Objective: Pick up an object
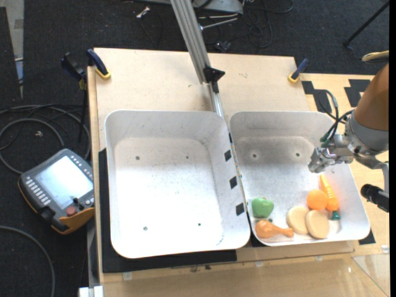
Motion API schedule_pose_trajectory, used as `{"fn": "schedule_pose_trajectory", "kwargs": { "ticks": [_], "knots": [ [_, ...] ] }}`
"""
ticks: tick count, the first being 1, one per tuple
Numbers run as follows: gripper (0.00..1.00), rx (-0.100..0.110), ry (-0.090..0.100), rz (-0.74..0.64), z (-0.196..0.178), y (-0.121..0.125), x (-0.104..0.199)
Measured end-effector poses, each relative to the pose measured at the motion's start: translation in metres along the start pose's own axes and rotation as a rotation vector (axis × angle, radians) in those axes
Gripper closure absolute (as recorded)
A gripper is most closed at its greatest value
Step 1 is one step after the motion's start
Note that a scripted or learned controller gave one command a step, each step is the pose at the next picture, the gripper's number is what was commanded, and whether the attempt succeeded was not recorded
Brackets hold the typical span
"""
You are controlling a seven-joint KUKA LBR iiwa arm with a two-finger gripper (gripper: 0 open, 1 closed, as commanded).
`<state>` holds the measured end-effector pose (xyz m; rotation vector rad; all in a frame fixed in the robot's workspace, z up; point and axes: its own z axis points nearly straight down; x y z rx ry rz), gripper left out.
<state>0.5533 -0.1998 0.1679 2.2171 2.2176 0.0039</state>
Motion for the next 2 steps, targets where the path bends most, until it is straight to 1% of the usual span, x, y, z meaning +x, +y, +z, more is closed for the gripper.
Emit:
{"fn": "schedule_pose_trajectory", "kwargs": {
  "ticks": [1, 2],
  "knots": [
    [1.00, -0.002, -0.001, -0.002, -0.062, 0.005, -0.006],
    [1.00, 0.002, 0.000, -0.003, -0.087, 0.007, -0.006]
  ]
}}
